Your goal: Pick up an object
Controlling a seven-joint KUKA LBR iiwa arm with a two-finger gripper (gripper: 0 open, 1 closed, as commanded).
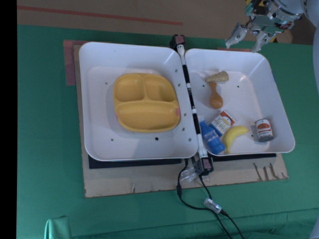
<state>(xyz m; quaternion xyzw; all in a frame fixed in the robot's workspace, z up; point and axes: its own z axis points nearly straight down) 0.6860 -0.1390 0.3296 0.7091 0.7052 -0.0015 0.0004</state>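
i've got the gripper (246,38) hanging over the far rim of the right bin (279,108), fingers spread & nothing btwn them — approach step, no pick yet. candidates all sit in that bin: wooden spoon (216,94) nearest, can (263,130) by the right wall, banana (233,136) by the near wall. next i'd pick one — prob the spoon — move in over it & descend w/ fingers astride the handle.

- I can read no words or numbers anywhere.
- The small can (263,130) at the right of my right bin (273,78) bears a red and white label, too small to read.
- The small packet (222,122) beside the banana (234,136) shows orange and white print, illegible.
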